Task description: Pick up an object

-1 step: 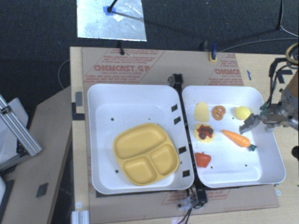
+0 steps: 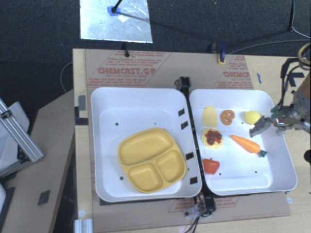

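Carrot (image 2: 246,143) lies just below fingers (image 2: 257,126).

Two white bins sit side by side. The left bin (image 2: 104,144) contains one yellow compartment tray (image 2: 152,159). The right bin (image 2: 277,164) contains six food items: one pale yellow piece (image 2: 210,116), one pretzel (image 2: 227,116), one lemon (image 2: 252,117), one small tart (image 2: 213,138), one carrot (image 2: 246,143), one red piece (image 2: 210,166).
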`<action>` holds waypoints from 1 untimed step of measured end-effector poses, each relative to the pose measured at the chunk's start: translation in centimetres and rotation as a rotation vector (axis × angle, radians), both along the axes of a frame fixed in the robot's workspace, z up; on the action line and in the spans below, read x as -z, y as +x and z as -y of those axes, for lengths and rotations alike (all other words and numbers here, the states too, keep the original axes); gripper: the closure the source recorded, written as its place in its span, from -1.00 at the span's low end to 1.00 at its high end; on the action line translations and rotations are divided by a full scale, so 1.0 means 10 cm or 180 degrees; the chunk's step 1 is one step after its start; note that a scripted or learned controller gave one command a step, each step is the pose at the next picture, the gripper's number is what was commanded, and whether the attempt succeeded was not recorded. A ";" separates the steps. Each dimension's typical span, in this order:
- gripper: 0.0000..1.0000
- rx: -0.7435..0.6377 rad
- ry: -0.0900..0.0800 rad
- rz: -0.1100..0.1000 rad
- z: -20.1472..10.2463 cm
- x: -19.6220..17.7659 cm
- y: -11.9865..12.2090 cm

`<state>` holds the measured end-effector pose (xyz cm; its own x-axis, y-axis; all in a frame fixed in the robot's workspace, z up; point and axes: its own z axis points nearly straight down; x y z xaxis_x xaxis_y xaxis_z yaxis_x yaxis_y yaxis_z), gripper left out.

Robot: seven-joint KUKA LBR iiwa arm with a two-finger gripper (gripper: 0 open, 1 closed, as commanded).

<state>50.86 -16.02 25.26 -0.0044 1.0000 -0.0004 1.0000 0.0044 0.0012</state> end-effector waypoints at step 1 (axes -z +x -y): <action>-1.00 0.0008 0.0003 -0.0010 -0.01 0.49 0.10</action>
<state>51.86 -15.97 20.34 -0.0019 1.0000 0.0007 1.0000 0.0019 -0.0019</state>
